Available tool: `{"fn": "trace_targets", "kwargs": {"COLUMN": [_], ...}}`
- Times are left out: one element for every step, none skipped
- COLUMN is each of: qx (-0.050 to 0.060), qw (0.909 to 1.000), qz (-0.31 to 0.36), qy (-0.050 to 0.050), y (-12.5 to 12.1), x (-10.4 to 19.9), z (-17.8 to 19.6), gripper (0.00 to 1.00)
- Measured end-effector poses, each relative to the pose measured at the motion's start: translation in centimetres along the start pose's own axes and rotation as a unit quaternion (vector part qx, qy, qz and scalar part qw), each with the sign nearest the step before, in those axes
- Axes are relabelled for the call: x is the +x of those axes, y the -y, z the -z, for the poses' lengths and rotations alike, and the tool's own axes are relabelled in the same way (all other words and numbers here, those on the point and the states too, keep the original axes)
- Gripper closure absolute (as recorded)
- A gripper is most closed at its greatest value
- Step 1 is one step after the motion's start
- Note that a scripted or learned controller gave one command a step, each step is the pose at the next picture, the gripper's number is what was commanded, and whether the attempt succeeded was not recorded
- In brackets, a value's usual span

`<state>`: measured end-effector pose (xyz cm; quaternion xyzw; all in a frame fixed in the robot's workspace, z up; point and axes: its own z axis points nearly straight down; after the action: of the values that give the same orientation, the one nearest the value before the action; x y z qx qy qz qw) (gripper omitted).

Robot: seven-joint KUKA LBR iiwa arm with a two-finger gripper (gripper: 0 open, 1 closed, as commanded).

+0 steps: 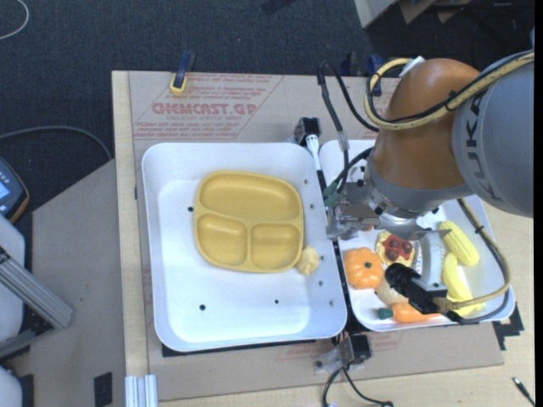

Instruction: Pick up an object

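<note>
two white bins on my bench; gripper (349,219) hangs over the right bin's (501,305) left edge, pumpkin (366,270) just below it; finger state i cannot tell.

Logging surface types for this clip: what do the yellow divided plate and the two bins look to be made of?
The divided plate looks like moulded plastic with a matte to satin finish: one even mustard colour, soft rounded compartment ridges, only faint sheen. The left bin and right bin look like thin formed white plastic, smooth and slightly glossy, with rounded corners and rolled rims; coated metal can't be ruled out.
</note>
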<state>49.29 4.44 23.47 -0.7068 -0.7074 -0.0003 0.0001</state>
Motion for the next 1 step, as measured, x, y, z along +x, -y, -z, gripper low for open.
{"fn": "trace_targets", "kwargs": {"qx": [0.002], "qw": [1.0], "qz": [0.0], "qy": [0.0], "y": [0.47], "x": [0.4], "z": [-0.4], "gripper": [1.0]}}
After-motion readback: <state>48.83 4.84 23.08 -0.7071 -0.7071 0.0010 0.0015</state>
